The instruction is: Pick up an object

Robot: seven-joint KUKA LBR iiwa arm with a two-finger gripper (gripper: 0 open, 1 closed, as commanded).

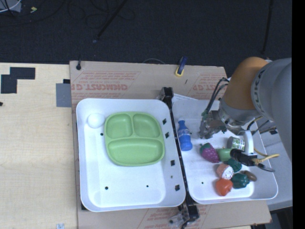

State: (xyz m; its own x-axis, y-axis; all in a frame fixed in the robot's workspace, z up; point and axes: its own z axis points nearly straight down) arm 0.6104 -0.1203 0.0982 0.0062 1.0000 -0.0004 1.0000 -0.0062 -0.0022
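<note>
Arm (259,92) looms nearest the lens, grey with orange band, reaching down into right bin (200,194). Gripper (208,130) low over bin floor, between blue bottle (184,135) and purple grape bunch (208,152); grip state cannot be told, nothing visibly held. Toy pile beside it: orange fruit (222,187), strawberry (225,171). Left bin (124,192) bears green divided plate (134,138), white ball (95,120). Judged: pick not yet done; grasp and lift remain.

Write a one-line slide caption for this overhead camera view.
KUKA arm's hand low in the right bin near a blue bottle and purple toy; green divided plate in the left bin.
</note>
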